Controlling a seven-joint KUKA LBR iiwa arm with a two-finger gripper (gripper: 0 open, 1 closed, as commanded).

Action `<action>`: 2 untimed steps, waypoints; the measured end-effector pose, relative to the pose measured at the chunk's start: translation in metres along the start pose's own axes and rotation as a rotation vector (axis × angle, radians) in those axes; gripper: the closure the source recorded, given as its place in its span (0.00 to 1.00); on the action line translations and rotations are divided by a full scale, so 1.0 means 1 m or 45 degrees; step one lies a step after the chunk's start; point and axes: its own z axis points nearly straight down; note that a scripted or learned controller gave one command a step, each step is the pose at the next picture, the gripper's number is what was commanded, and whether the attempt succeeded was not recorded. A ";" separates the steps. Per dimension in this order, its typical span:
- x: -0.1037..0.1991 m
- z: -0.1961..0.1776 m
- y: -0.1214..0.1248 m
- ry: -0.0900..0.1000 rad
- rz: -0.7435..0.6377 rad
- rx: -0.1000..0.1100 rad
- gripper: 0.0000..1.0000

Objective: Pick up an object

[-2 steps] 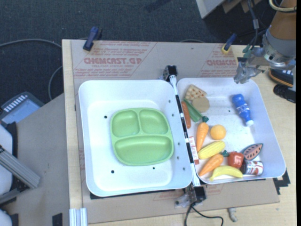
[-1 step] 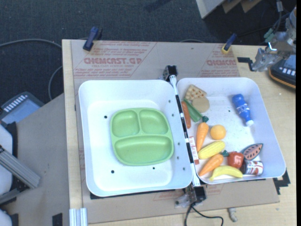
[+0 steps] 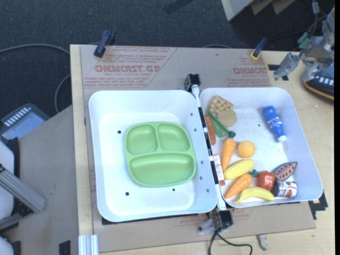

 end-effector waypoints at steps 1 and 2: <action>-0.017 0.122 -0.002 0.003 0.001 0.007 0.00; -0.005 0.197 -0.001 0.012 -0.002 0.011 0.00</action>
